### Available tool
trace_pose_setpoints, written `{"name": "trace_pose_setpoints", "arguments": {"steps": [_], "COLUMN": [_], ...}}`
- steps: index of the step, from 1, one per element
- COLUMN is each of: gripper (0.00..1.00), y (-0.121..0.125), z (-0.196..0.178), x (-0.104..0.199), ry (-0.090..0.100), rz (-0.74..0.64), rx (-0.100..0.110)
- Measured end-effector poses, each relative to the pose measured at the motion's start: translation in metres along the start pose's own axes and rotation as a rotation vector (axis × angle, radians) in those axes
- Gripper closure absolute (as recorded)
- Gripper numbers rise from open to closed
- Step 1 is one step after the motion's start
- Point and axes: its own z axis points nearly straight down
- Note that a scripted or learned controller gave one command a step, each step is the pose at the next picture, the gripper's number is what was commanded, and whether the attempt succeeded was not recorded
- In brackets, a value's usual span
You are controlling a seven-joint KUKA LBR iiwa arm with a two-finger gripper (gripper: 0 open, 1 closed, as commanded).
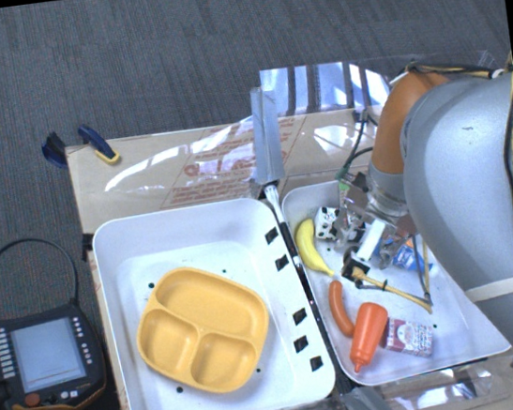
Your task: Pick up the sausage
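The left bin (pixel 135 387) is holding a single thing: a yellow divided plate (pixel 203 328) with three compartments, lying flat near the middle of the floor.

The right bin (pixel 463 314) is carrying the clutter. The sausage (pixel 340 308), orange-red and slim, is lying lengthwise near the bin's left wall, in the lower half. Just to its right an orange squeeze bottle (pixel 368 335) is lying on its side, its cap end pointing toward the near edge and its body close beside the sausage. A red and white packet (pixel 410 337) is resting flat to the right of the bottle. A banana (pixel 312 246) is curving along the left wall above the sausage, apart from it. A small black and white item (pixel 328 219) is sitting beside the banana's upper end. A blue and white packet (pixel 407 252) is partly showing under the arm.

The gripper (pixel 344 234) is hanging over the upper part of the right bin, just right of the banana and above the sausage. Whether it is spread or closed is not something this angle is revealing.
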Motion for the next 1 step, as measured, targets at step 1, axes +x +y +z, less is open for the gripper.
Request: {"name": "trace_pose_setpoints", "arguments": {"steps": [1], "gripper": [0.0], "y": [0.0201], "z": [-0.0014], "x": [-0.0246], "ry": [0.015], "rz": [0.219], "rx": [-0.002]}}
